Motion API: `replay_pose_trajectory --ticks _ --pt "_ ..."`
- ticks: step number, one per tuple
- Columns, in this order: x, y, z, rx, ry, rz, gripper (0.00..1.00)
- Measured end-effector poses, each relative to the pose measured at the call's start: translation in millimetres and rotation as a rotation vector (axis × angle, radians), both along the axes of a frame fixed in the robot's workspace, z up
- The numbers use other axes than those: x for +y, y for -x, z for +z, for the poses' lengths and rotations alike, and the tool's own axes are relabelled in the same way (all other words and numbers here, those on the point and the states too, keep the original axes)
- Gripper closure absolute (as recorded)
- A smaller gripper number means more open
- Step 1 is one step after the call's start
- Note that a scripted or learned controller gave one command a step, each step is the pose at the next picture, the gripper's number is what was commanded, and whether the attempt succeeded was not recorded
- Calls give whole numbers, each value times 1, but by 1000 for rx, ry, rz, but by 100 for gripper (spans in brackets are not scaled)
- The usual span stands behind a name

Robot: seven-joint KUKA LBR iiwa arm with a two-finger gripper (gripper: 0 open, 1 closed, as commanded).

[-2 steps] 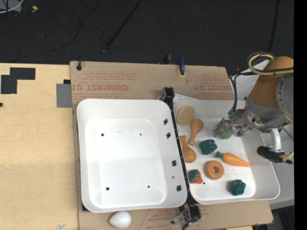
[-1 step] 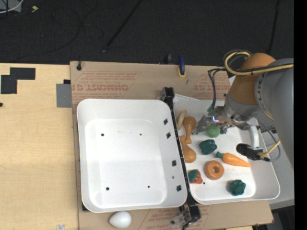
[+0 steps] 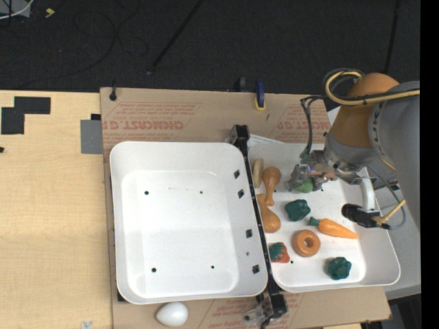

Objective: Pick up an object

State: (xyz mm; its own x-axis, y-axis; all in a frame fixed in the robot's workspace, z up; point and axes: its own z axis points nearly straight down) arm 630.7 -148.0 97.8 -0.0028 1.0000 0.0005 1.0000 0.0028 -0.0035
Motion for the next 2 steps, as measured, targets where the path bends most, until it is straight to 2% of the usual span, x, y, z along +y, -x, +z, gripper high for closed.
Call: replay_pose_trajectory --ticks 1,2 --pt "56 -14 81 -5 0 1 100" --pt "112 -13 90 -1 0 0 100"
